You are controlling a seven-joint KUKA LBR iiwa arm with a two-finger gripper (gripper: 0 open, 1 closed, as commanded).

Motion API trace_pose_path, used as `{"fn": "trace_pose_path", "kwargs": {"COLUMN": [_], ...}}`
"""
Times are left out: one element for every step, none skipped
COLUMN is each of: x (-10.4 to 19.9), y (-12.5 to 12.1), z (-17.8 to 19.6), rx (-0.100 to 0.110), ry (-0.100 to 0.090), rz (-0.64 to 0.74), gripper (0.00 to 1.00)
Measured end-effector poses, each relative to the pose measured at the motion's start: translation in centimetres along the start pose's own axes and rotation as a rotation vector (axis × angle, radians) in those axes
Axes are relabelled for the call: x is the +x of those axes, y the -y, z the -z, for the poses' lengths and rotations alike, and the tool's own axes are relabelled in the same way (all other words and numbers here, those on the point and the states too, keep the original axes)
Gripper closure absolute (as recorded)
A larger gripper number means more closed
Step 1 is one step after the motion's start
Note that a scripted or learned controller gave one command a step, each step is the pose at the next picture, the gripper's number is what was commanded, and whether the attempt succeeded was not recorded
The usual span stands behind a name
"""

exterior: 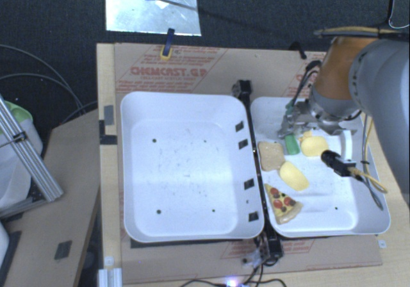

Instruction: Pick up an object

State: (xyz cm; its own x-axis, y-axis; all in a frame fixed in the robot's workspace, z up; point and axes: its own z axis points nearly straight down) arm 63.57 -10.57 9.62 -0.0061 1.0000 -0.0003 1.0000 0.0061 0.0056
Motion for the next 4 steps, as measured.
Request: {"fn": "trace_pose_path", "kwargs": {"x": [0.0,6.5,15.1,20.1], "y": [-0.1,6.8,8.3,9.1], "z": [1.1,12.8,21.2,17.7], "rx": [-0.003,-0.004,-0.006,0.007], "ry": [0.000,-0.003,-0.006,-0.003], "rz": [0.001,0.004,0.008,0.003], "gripper": [1.00,1.00,1.00,1.00]}}
